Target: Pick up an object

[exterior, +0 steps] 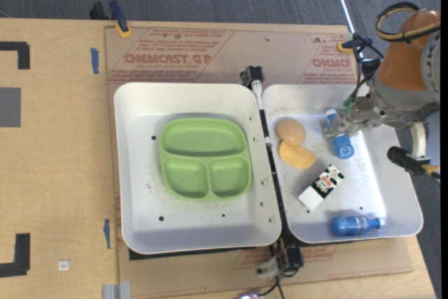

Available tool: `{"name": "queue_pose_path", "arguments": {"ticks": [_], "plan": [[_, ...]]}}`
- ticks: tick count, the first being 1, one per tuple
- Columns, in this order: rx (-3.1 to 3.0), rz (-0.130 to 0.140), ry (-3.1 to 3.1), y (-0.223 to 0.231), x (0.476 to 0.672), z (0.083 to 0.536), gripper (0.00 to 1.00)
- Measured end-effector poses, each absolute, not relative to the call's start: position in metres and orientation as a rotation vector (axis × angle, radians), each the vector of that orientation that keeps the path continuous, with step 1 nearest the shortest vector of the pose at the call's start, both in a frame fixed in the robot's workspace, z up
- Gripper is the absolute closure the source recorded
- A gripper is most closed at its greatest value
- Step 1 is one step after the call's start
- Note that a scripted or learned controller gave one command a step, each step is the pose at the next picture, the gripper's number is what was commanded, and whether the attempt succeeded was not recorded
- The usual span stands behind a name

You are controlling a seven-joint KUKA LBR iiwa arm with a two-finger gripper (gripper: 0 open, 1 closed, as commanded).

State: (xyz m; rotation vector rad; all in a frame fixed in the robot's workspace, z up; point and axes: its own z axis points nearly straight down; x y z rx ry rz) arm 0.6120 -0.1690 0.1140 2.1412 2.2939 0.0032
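1. Since the gripper hangs low over the right bin directly above a small blue cup-like object, that piece looks like the chosen target; whether the gripper is released or clenched I cannot tell, and nothing is visibly held.
2. To do this step well, I would judge that the descent should stay centred on the blue object, with the closing line across its narrow width, so it is not nudged sideways on the smooth bin floor.
3. Close neighbours matter: just left of the gripper lie a tan egg-shaped object and, slightly nearer the camera, a yellow wedge-shaped piece. Both are rounded and could roll or slide if brushed.
4. Below and a little left of the gripper rests a small white box with black and red print, flat-faced and sharp-edged, lying at a slant.
5. Further below the gripper, near the bin's front rim, a blue plastic bottle lies on its side; its glossy cylinder shape would roll easily.
6. Well to the left of the gripper, the left bin holds a matte green divided plate with three compartments and soft rounded corners.
7. Both bins are shallow white plastic with curved walls, slightly scuffed, sitting on brown printed cardboard over the pale wooden tabletop.
8. A lift should be straight up, to my mind, clear of the bin wall to the gripper's right.
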Motion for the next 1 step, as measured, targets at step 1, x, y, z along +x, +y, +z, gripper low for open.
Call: {"name": "queue_pose_path", "arguments": {"ticks": [1], "plan": [[2.187,0.003,2.252,-0.1154,0.6121,0.2394,1.0]]}}
